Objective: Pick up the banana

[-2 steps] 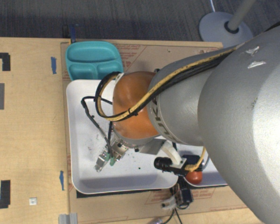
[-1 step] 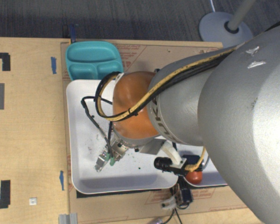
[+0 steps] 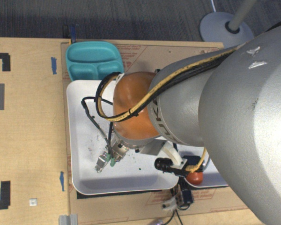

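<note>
My gripper (image 3: pixel 104 161) hangs low over the left white bin (image 3: pixel 79 125), near its front left part. It is small and metallic with a green spot, seen from above under the orange wrist band (image 3: pixel 133 107). Nothing yellow or banana-shaped lies beside it on the bare bin floor. The grey arm (image 3: pixel 225 107) covers most of the right bin and the back of the left one, hiding what lies beneath.
A teal divided tray (image 3: pixel 93 60) sits at the far edge of the left bin. A red round object (image 3: pixel 195 177) lies at the front of the right bin (image 3: pixel 215 182), beside a black fitting (image 3: pixel 165 164). Black and yellow cables (image 3: pixel 100 104) loop off the wrist.
</note>
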